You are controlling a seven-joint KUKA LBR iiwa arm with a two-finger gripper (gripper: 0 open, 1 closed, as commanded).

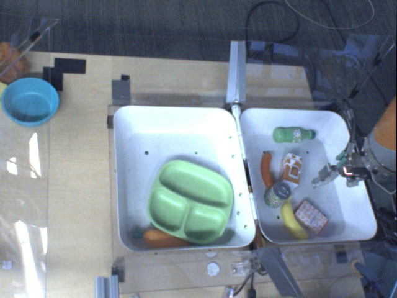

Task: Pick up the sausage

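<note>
The gripper (330, 172) hangs over the right bin (356, 225), sausage (267, 169) well apart.

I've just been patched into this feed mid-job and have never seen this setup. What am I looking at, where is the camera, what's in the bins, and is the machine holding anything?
You have one camera, fixed above a bench and looking down at a slant. Two shallow white bins sit side by side. The grey machine at the right edge is a robot arm; its gripper hangs over the right side of the right bin, and nothing can be seen in its grasp.

In the right bin lie the sausage, a reddish stick near the bin's left wall, a green bottle on its side, a small carton, a can, a banana and a small patterned box.

The left bin holds a green divided tray with a carrot partly under it. A blue bowl stands on the bench at far left.
</note>
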